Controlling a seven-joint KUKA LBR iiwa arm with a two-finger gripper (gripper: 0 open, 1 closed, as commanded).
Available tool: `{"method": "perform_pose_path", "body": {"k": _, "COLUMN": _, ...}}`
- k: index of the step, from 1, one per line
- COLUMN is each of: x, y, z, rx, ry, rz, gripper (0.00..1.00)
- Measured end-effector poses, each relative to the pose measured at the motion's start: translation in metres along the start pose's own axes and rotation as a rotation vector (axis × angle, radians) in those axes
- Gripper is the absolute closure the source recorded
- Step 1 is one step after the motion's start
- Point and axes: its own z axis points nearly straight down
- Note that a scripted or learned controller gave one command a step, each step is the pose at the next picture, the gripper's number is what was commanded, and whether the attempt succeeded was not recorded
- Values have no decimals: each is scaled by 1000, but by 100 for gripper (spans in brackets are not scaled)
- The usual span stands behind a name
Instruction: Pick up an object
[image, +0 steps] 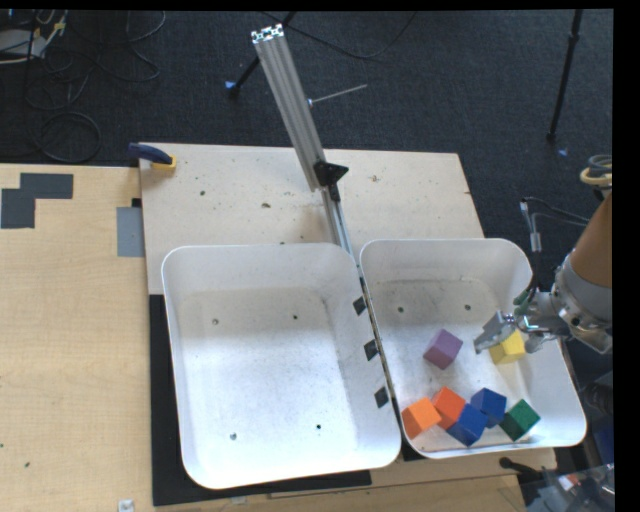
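**Dark carpet, pale wood bench, cables at the edges**

A dark blue-grey carpeted floor (430, 90) fills the top of the frame, with loose black cables (60, 95) curling across its upper left. A pale plywood bench top (250, 195) sits at centre, speckled with small dark marks. At the left lies a light wooden panel (70, 350) bearing grey rectangular patches (35, 195). A slanted silver aluminium bar (290, 100) rises from the bench toward the top centre. Light is even and soft.
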Motion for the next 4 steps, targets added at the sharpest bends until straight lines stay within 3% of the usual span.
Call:
{"method": "perform_pose_path", "body": {"k": 1, "x": -1, "y": 1, "z": -2, "rx": -5, "ry": -1, "rz": 2, "gripper": 0}}
{"method": "perform_pose_path", "body": {"k": 3, "x": 3, "y": -4, "z": 96, "rx": 1, "ry": 1, "rz": 2, "gripper": 0}}
{"method": "perform_pose_path", "body": {"k": 4, "x": 1, "y": -3, "z": 83, "rx": -3, "ry": -1, "rz": 9, "gripper": 100}}
